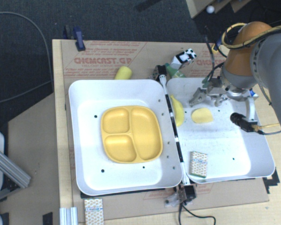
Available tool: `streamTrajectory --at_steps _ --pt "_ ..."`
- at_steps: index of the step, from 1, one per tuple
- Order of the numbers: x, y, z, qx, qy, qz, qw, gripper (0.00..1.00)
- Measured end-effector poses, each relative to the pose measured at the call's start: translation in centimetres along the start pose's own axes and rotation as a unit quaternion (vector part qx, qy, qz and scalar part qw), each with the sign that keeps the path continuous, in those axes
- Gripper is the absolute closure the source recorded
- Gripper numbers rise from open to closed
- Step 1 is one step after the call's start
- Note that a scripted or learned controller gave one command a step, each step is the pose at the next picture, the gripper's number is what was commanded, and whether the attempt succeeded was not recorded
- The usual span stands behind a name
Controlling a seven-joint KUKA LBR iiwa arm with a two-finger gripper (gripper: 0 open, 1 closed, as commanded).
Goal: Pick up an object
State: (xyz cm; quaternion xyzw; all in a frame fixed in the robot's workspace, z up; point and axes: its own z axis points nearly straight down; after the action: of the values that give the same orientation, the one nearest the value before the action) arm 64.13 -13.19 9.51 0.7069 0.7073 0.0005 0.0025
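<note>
My gripper hangs over the back of the right bin, with its two fingers spread apart and nothing between them. Just in front of it, a small yellow lump lies on the bin floor, apart from the fingertips. A longer yellow piece rests against the bin's left wall. A small printed packet lies near the front edge of that bin. The grey arm with its orange band comes in from the right.
The left bin holds a yellow divided plate. On the bench behind the bins lie a yellow object, a black-and-white item and a blue clip. A black cable end hangs right of the lump.
</note>
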Motion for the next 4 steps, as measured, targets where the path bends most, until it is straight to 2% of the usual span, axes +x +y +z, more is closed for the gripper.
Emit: streamTrajectory --at_steps 1,2,3,4 --pt "-0.7 -3.1 1.1 0.003 0.002 0.001 1.0000 0.00" --pt "-0.7 -2.9 -0.2 0.000 0.002 0.001 1.0000 1.00" --pt "3.5 -5.7 -5.7 0.003 0.002 -0.001 1.0000 1.00" --pt "3.5 -5.8 -5.7 0.003 0.002 0.000 1.0000 0.00"
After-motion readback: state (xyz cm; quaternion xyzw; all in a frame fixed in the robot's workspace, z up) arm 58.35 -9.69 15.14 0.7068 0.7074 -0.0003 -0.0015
